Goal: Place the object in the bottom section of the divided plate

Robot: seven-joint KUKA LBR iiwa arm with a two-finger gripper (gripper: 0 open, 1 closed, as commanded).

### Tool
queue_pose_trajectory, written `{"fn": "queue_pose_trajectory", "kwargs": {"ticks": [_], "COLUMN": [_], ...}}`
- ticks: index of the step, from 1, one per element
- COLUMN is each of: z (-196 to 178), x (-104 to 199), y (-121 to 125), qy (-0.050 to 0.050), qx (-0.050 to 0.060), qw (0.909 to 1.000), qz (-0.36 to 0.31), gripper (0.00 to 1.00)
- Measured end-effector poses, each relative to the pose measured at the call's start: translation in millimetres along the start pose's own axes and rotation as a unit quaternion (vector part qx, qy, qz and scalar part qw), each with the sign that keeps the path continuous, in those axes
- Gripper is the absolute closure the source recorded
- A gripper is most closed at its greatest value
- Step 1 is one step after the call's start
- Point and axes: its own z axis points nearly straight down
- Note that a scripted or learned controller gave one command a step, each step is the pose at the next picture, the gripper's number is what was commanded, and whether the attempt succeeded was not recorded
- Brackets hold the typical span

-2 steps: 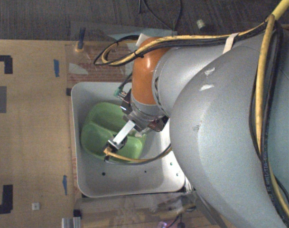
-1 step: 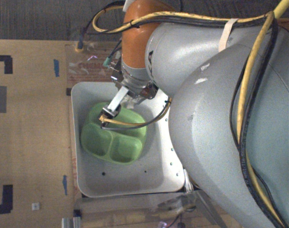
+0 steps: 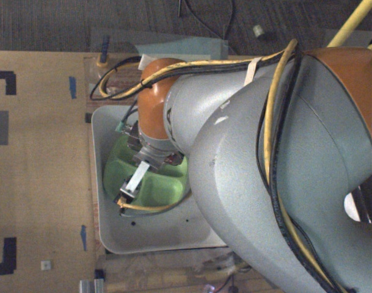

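A green divided plate [image 3: 118, 166] lies in the white bin [image 3: 106, 224], toward its left side. My gripper [image 3: 154, 153] hangs directly over the plate's middle, below the orange wrist band [image 3: 154, 102]. The arm's body covers the plate's right part. A small dark reddish patch [image 3: 173, 159] shows just under the wrist at the plate's upper right; I cannot tell what it is. One ridge between the plate's sections shows at the left [image 3: 121, 162]. Whatever lies under the gripper is hidden.
The big grey arm [image 3: 265, 163] covers the right half of the view and most of the bin. A yellow cable [image 3: 149, 207] loops over the plate's lower rim. Left of the bin is a tan board [image 3: 39, 163] with black and blue marks.
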Motion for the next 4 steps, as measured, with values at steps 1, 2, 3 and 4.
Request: {"fn": "queue_pose_trajectory", "kwargs": {"ticks": [1, 2, 3, 4], "z": [-52.8, -59.1, -58.3, -99.8], "x": [-25.0, -25.5, -58.0, -80.0], "y": [17.3, 18.6, -76.6, -69.7], "qy": [-0.007, -0.009, -0.008, -0.009], "qx": [0.005, 0.006, 0.004, 0.005], "qw": [0.9513, 0.9509, 0.9272, 0.9492], "qz": [0.308, 0.309, 0.374, 0.315], "gripper": [1.0, 1.0, 1.0, 1.0]}}
